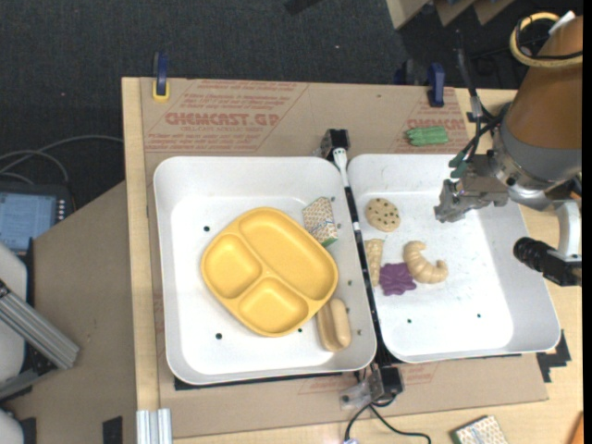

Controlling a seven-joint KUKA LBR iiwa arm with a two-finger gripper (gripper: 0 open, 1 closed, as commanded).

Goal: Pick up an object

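My gripper [450, 206] hangs over the far part of the right bin [518, 331], with no object seen between its fingers. Left of it lies a round speckled cookie [382, 214]. Nearer the front are a croissant [425, 263] and a purple bunch of grapes [398, 278], touching each other. A pale banana-like piece [373, 252] lies against the bin's left wall. The left bin [180, 276] holds a yellow divided plate [268, 271], a patterned packet [320, 218] at the plate's far right, and a tan bread roll [334, 323] at its near right.
A green object [426, 136] lies on the bench board behind the right bin. Blue clamps [436, 87] hold the board's far edge. A black-and-white tool [337, 146] sits where the two bins meet at the back.
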